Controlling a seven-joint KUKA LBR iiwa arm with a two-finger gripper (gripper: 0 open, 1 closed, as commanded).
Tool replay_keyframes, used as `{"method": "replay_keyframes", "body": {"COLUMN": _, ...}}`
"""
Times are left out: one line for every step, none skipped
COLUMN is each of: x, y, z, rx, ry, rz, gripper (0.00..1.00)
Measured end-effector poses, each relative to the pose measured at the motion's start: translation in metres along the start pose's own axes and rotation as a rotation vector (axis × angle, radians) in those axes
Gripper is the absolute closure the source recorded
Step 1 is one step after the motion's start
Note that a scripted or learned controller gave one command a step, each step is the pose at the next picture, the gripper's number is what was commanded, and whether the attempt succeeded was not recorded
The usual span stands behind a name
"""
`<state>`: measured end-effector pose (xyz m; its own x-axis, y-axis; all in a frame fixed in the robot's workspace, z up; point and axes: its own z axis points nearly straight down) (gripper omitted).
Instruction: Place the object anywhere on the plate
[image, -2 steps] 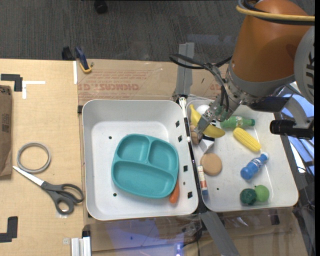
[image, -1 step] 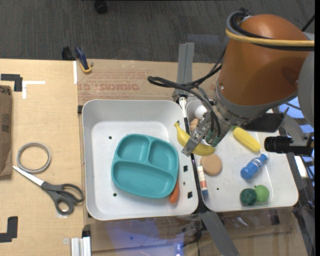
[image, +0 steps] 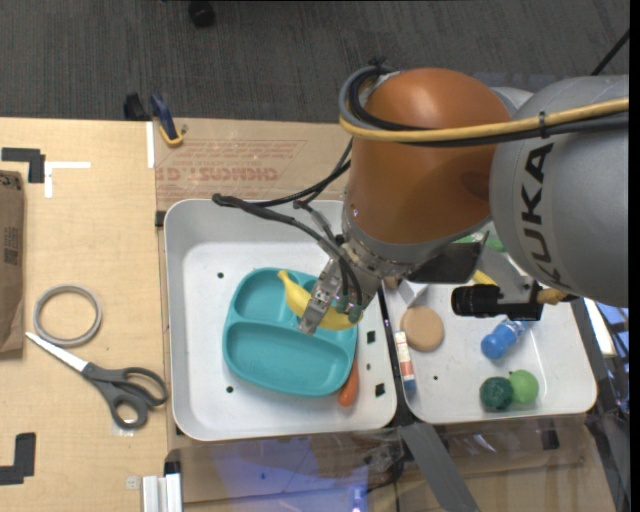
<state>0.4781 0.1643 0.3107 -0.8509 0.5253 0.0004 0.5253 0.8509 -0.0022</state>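
Bench: you are looking down on a tan cardboard-covered bench with dark carpet beyond its far edge; two shallow white bins sit side by side on it.
Scissors: nearest you on the left, grey-handled scissors lie flat on the cardboard, blades pointing away to the left.
Tape roll: just beyond the scissors you see a grey tape roll, lying flat and apart from them.
Left bin: the left bin holds the teal plate, a divided dish whose near right rim lies close to the wall between the bins.
Carrot: an orange carrot-like piece lies beside the plate's near right corner, off the plate, on the bin floor.
Right bin: in the right bin you find a dark green ball touching a lighter green ball near the front, a blue object behind them, and a tan round disc further left.
Marker: a red and white marker-like stick lies along the wall between the bins.
Banana: the yellow banana lies inside the plate's far compartment, partly covered by the gripper.
Gripper: the gripper hangs right over the banana; you cannot tell from here whether it is parted or closed.
Arm: the grey arm's orange band fills the upper middle, with cables looped around it.
Clip: far off, a blue clip sits at the cardboard's far edge.
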Motion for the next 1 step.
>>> {"method": "replay_keyframes", "body": {"x": -0.0002, "y": -0.0001, "z": -0.0001, "rx": 0.0, "ry": 0.0, "rz": 0.001, "gripper": 0.0}}
